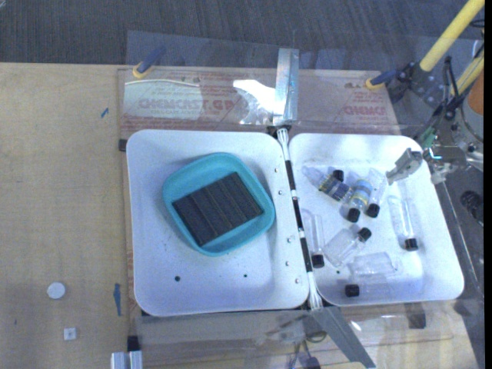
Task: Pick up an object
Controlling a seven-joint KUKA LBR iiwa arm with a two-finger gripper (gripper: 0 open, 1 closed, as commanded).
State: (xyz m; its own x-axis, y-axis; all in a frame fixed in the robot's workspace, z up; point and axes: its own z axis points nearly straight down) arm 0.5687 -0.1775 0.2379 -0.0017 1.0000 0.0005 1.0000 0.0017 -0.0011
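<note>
Clear plastic vials with black caps (pixel 350 246) are lying scattered on their sides across the right white bin (pixel 438 283).

Bright overhead light washes both white bins (pixel 146 206), and the right bin (pixel 430 283) glares almost blue-white. A hot reflection flares off the clear sheet (pixel 254 98) behind them. The teal tray (pixel 178 189) casts barely a shadow. Everything looks soft and grainy, and the clear vials (pixel 398 215) blur into the glare.
</note>
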